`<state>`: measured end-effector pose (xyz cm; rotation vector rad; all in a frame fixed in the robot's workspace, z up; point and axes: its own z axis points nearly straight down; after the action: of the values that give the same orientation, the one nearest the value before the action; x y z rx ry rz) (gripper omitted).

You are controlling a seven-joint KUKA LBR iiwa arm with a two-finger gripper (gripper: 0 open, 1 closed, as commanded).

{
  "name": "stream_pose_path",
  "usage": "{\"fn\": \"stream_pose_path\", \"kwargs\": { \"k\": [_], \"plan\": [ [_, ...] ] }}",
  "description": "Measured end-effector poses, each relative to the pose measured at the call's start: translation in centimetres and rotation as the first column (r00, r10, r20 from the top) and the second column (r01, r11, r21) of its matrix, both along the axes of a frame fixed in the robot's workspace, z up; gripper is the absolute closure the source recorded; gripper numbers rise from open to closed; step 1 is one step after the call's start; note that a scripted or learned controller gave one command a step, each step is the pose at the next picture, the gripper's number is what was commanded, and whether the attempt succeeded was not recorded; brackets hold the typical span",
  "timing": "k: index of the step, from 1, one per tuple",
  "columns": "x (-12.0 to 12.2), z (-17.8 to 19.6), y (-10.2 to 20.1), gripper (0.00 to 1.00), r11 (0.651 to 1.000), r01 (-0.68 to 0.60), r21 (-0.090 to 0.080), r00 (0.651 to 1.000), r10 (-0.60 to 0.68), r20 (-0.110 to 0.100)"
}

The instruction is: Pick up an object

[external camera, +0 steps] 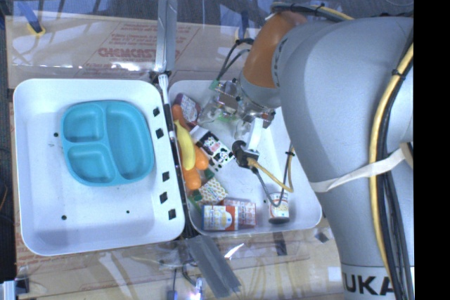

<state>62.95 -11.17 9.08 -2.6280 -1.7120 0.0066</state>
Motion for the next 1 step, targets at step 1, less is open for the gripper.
{"fn": "stream_pose_path", "kwargs": {
  "k": [1],
  "plan": [
    [0.0, 0.99, 0.13, 1.0, 1.0, -0.008, 0.001, 1.0, 0.008, -0.004]
  ]
}}
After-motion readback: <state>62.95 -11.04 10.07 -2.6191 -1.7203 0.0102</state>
